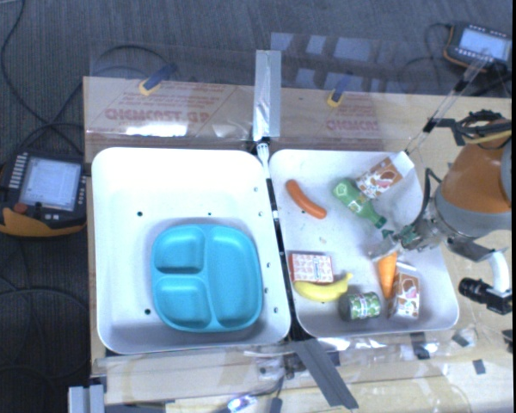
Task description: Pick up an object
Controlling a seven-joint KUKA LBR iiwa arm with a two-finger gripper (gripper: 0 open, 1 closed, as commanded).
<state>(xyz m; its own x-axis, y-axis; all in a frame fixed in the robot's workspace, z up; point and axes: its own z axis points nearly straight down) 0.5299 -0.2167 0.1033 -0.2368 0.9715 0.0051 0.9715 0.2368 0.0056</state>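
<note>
The tool (402, 237) sits low over the right side of the right bin (430, 321), at the end of the grey arm (477, 200) with its orange band, which comes in from the right edge; whether it is open or closed I cannot tell, since it shows as a small dark blur, and nothing can be seen held in it. Just below the tool lies an orange carrot (387, 273), pointing down, with a small brown-and-white juice carton (406, 292) touching its right side. Left of the carton a green can (360, 305) lies on its side, and a yellow banana (322, 289) curves just beside it, under a flat red-and-white packet (310, 268). Up and left of the tool a green bottle (358, 201) lies slantwise, its cap end near the tool, and a printed snack pouch (379, 177) rests against its upper end. A red sausage (306, 200) lies apart near the bin's left wall. The left bin (120, 179) holds a blue divided tray (207, 275) with three compartments. Both bins stand on the table (172, 110), and a pendant with a screen (39, 192) lies on the floor to the left
</note>
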